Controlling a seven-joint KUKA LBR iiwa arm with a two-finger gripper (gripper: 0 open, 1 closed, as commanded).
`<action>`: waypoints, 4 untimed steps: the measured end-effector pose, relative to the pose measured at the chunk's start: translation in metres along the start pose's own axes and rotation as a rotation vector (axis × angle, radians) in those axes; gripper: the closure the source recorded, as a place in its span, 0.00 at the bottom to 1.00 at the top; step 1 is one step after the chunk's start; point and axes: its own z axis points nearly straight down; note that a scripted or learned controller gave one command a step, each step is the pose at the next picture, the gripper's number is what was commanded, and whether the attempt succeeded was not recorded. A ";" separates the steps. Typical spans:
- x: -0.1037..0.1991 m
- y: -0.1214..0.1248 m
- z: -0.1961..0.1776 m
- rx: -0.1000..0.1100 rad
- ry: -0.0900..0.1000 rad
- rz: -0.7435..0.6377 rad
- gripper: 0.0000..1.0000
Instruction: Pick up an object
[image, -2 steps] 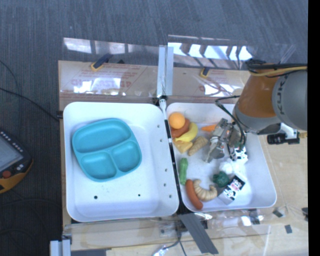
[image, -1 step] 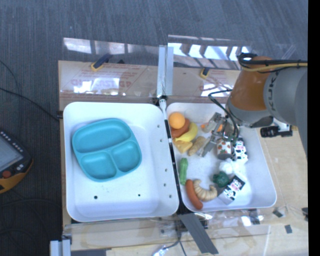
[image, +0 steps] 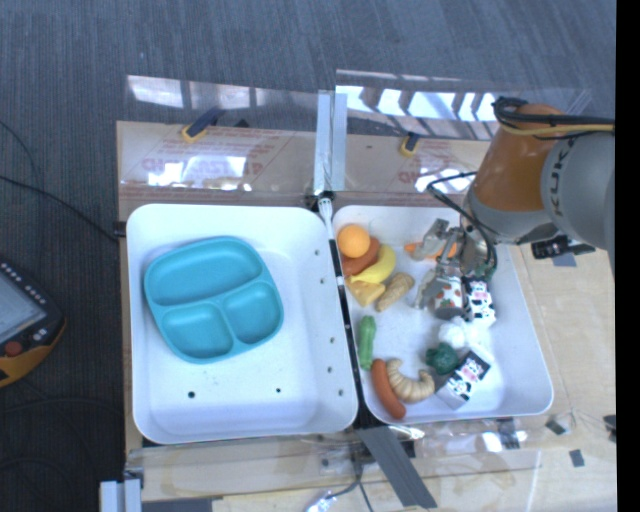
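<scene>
Dark grey carpet surrounds the surface (image: 575, 330), where two shallow white bins sit side by side. A blue divided plastic tray (image: 212, 296) lies in the left bin (image: 170, 400). The pincer (image: 450, 270) hangs low in the right bin (image: 525, 330), just beside a black-and-white cow-patterned toy (image: 479, 302); whether it is parted or closed I cannot tell. An orange ball (image: 352, 241) rests near the bin's far left corner.

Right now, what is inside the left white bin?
The left bin holds one thing: a blue divided tray with three compartments, lying flat toward the bin's upper left. The bin floor beneath the tray is covered, so anything under it cannot be seen.
</scene>
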 end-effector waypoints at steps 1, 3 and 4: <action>0.032 -0.041 0.000 0.002 -0.008 0.073 0.00; 0.064 -0.030 0.000 0.002 -0.010 0.329 0.00; 0.103 -0.018 -0.001 0.001 -0.013 0.454 0.00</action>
